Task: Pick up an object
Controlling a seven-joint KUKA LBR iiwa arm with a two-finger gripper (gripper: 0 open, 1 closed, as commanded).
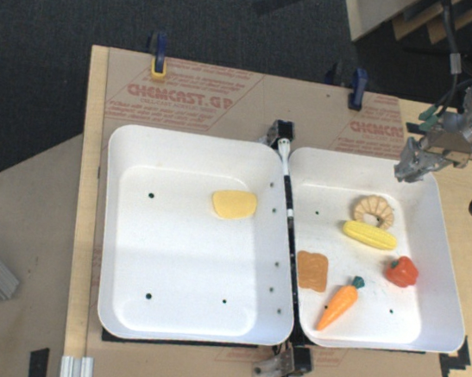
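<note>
While the gripper (412, 169) is poised at the upper right, claw state impossible to tell, nothing is lifted; the corn (369, 236) remains unpicked.

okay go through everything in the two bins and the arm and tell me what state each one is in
End effector: above the right bin's far corner, nothing visibly held.
Yellow piece: flat in the left bin, alone.
Croissant: touching the corn.
Corn: on its side.
Toast: flat.
Carrot: lying slantwise.
Red pepper: apart.
</note>
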